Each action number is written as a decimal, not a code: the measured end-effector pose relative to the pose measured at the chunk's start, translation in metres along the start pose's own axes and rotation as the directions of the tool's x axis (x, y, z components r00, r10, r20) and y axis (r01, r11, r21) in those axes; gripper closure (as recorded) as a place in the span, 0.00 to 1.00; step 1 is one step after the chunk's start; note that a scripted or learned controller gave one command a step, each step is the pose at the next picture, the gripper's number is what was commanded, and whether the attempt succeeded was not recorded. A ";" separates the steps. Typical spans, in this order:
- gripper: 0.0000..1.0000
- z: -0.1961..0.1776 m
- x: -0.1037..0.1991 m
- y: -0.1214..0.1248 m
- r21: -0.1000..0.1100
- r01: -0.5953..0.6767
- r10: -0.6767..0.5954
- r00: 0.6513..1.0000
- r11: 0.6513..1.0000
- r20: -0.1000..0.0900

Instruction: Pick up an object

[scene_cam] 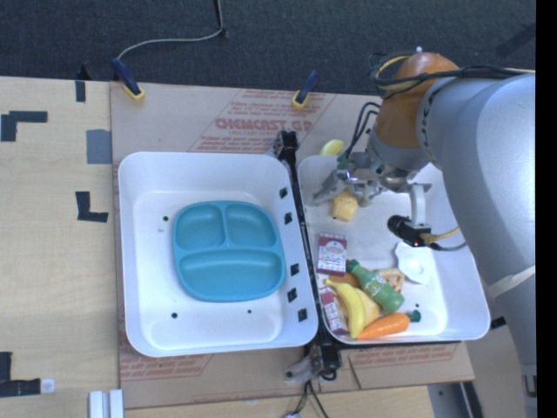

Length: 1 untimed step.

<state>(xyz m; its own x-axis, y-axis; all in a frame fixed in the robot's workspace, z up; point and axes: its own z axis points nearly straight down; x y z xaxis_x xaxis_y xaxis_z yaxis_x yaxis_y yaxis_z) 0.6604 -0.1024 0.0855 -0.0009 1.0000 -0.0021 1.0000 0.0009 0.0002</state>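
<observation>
Cardboard-topped bench, right bin (461,316) crowded. Gripper (345,192) low over yellow corn piece (345,205); you can't tell finger state. Rounded piece may roll aside.

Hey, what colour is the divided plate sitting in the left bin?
Light blue. The divided plate shows plainly in the camera view, lying flat in the left bin.

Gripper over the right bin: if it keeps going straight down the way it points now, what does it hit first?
Most likely the small yellow corn-like piece, which sits right under the gripper on the right bin floor. Depth is hard to judge from this slanted view, so it could land just beside it.
</observation>
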 end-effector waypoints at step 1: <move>1.00 -0.010 0.000 0.000 0.000 0.000 0.000 1.000 1.000 0.000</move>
